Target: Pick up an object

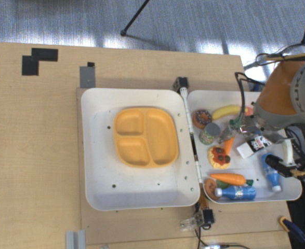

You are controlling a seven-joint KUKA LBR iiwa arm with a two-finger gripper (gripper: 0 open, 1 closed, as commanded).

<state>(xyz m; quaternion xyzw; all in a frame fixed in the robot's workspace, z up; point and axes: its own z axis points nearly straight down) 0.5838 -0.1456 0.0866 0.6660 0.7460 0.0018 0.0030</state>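
The right bin (pixel 292 193) holds several small objects. A banana (pixel 226 111) lies at its far side beside a round brown toy (pixel 201 118), with a grey-green can (pixel 210 133) just below them. Nearer the front are a yellow and red toy (pixel 220 157), a carrot (pixel 228 179) and a blue bottle (pixel 237 193). My gripper (pixel 235 134) hangs low over the middle of this bin, right of the can and above a small orange piece (pixel 229 145). Nothing is visibly held in it.
The left bin (pixel 97 191) carries an orange divided plate (pixel 143 137). A white block (pixel 244 150) and a second blue bottle (pixel 272 174) lie under the arm's wrist. Cables run along the right bin's far right side. A hinge bar (pixel 189 134) separates the bins.
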